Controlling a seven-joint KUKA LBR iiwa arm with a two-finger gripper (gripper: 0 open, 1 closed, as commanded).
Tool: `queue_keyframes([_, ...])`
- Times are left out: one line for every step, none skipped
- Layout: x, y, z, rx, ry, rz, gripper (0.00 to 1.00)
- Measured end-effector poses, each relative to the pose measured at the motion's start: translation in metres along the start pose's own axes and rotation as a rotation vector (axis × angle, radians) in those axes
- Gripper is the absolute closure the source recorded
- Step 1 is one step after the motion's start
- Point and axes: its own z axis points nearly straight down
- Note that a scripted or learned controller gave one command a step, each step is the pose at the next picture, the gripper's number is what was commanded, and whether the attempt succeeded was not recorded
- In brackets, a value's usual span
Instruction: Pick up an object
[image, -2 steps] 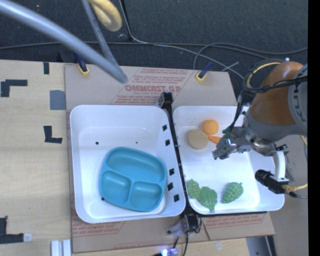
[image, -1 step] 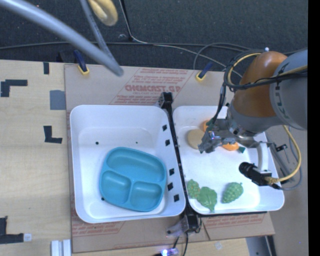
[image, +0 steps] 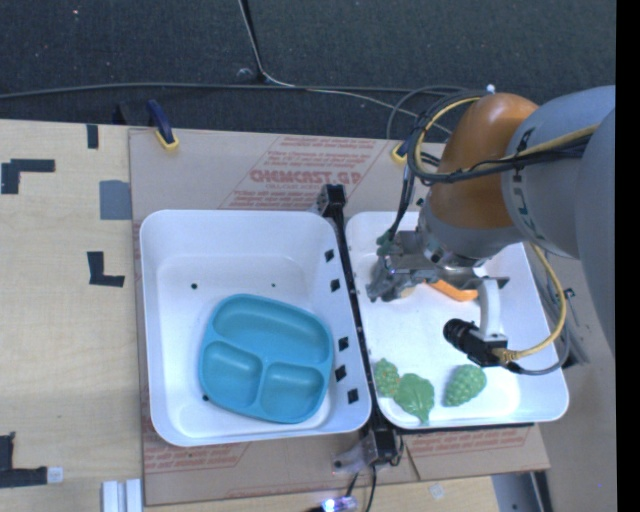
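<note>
My gripper (image: 388, 283) hangs low in the right bin (image: 540, 405), near its left wall and toward the back. An orange object (image: 455, 292) peeks out just right of it, mostly hidden under the wrist. Three green leafy toy pieces lie along the front of the right bin: one (image: 386, 377) at the left, one (image: 415, 395) in the middle, one (image: 464, 384) at the right. A blue divided plate (image: 266, 357) lies in the left bin (image: 160, 240).
A black divider with clips (image: 345, 300) runs between the two bins. The arm's orange band (image: 480, 175) and grey body cover the back right of the right bin. A black cable fitting (image: 472, 342) hangs over the bin floor.
</note>
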Motion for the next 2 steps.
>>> queue_keyframes([0.052,0.017,-0.010,-0.002,0.000,0.000,1.00])
queue_keyframes([0.103,0.038,0.002,0.000,-0.001,0.000,1.00])
